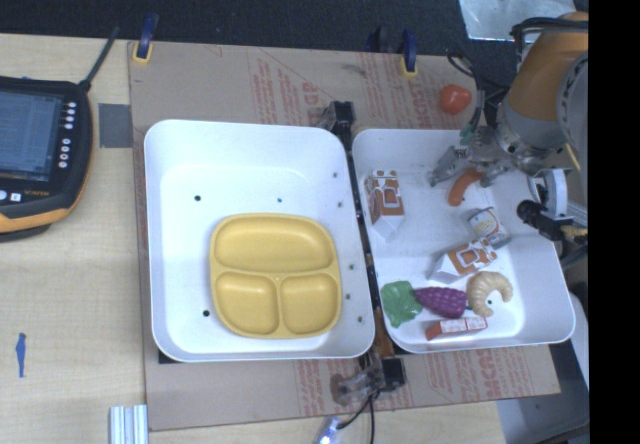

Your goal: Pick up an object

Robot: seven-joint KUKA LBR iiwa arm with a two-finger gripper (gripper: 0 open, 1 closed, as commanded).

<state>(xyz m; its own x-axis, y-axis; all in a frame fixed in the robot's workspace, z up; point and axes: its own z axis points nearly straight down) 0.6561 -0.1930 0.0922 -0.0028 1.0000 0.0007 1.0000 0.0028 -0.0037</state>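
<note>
Camera view: the tool [462, 169] sits low over the far part of the right bin [548, 330], fingers spread wide and holding nothing, with an orange sausage-shaped piece [457, 189] just beneath its tips. Croissant [489, 287], purple piece [441, 300], green piece [399, 301] and small cartons crowd the near end; a yellow divided tray [276, 274] lies in the left bin [170, 232]. Risk, as I judge it: the rounded piece slips or rolls aside as the fingers close, leaving an empty grasp.

Bench [70, 332] under two white bins [170, 232]
</note>
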